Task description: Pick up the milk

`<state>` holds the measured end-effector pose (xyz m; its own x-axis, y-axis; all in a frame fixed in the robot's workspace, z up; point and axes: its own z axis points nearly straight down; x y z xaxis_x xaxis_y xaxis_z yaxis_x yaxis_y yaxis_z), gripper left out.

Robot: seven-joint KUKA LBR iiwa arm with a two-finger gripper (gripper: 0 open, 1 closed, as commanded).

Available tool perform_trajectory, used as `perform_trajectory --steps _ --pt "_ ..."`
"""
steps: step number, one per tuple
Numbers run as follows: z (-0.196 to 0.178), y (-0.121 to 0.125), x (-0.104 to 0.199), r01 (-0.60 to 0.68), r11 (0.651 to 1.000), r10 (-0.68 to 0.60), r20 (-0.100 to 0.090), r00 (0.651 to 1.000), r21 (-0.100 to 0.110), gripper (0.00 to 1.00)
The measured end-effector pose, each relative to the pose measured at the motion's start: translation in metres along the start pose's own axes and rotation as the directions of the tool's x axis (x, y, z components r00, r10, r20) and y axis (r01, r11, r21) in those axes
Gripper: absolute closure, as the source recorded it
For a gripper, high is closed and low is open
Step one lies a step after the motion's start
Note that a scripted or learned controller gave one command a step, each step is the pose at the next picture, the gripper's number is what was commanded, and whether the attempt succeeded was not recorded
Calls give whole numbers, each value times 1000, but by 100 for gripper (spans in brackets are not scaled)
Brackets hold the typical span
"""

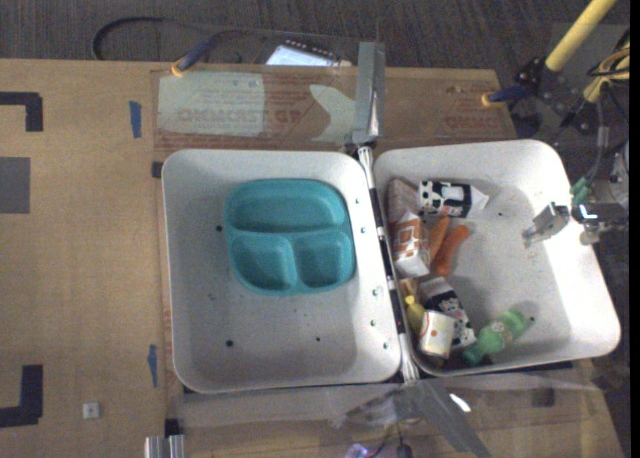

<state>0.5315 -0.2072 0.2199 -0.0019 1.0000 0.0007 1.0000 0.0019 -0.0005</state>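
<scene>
Two white bins sitting side by side on bench (80, 276). Left bin (200, 346) holding teal divided tray (290, 236), roughly centred. Right bin (560, 316) holding clutter bunched along its left wall: black-and-white cow-print milk carton (445, 197) lying on its side near top left corner, orange-and-white carton (408, 243) just below it, carrot-like orange pieces (447, 244) beside that, then a small dark-topped item (440, 296), a tan cup-like item (434, 332) and green toy (498, 334) toward lower edge. Probably piled there from sliding toward divider. Hand (548, 222) hovering at right side of right bin, well apart from milk carton, nothing between fingers; open or closed — cannot tell, too small and blurred. Arm reaching in from right edge, mostly cropped. Task step judged as approach, not yet at target. Milk carton lying tilted, touching or nearly touching orange-and-white carton, so grasp likely needing approach from open right side. Risking nudging neighbours or pinching against bin wall. Right half of bin floor offering room for travelling across.
</scene>
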Motion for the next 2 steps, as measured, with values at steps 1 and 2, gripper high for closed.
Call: perform_trajectory --steps 1,2 --pt "-57 13 -17 -34 999 34 2 999 -3 0" --pt "92 135 74 155 987 -155 8 988 -39 0"
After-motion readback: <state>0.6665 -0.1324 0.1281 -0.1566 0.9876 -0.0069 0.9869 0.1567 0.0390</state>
